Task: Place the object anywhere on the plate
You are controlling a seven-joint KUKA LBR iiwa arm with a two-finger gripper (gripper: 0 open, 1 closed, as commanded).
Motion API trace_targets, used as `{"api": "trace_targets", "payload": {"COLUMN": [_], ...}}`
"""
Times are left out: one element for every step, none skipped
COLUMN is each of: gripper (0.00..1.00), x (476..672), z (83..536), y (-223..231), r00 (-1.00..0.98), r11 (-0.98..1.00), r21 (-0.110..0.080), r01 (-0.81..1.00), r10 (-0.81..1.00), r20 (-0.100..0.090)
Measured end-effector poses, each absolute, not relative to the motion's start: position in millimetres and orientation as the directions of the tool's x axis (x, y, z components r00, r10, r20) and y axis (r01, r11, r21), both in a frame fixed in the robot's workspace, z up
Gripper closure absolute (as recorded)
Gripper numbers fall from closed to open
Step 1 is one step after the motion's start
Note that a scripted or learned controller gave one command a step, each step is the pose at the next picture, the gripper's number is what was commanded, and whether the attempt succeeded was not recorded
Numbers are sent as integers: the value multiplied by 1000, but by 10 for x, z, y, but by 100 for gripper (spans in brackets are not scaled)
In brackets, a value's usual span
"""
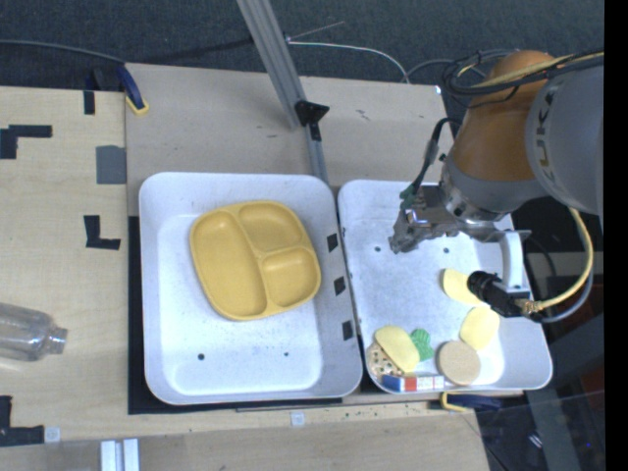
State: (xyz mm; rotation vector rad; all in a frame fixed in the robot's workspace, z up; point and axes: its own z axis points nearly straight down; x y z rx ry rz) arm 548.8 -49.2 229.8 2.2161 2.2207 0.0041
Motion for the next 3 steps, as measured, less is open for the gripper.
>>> {"api": "trace_targets", "payload": {"gripper": [100,100,100], "x": [5712,5881,5600], "z": [2353,2425,2640], "y": [-395,-258,36], "r00": [-3,-3,-5], "r11": [3,3,5], "r21": [1,0,-1], "r01": [1000,1000,1000], "r10": [1000,1000,1000], "r20": [0,1,2]}}
